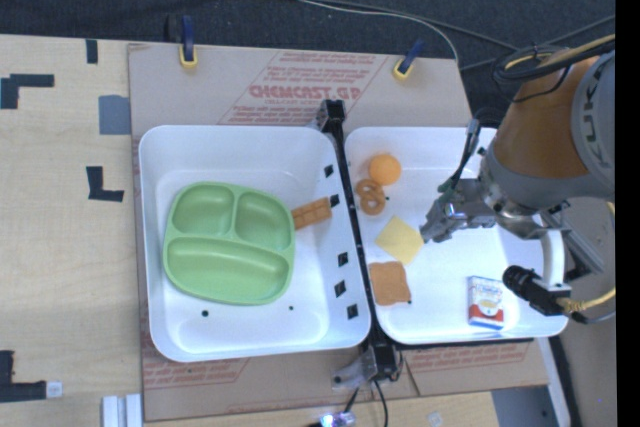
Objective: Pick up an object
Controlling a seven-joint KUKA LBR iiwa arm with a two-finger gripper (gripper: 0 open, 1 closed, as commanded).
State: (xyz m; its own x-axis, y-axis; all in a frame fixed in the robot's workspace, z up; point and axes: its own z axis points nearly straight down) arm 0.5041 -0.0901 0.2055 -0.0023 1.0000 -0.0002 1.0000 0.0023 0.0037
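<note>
My gripper [446, 219] hangs over the middle of the right bin [440, 143], just right of a pale yellow slice [399, 239]. An orange ball [383, 168] and a small brown ring [370, 199] lie near the bin's far left corner. A brown toast piece [390, 283] rests at the near left. A small red and white carton [486, 302] lies near the front right, below the arm's wrist. Nothing is seen held in the gripper.
The left bin [160, 315] holds a green divided plate [230, 244] and a short orange-brown stick [311, 212] by the divider. A black rail [345, 245] separates the bins. The arm's grey and orange body [545, 145] overhangs the right bin's far right side.
</note>
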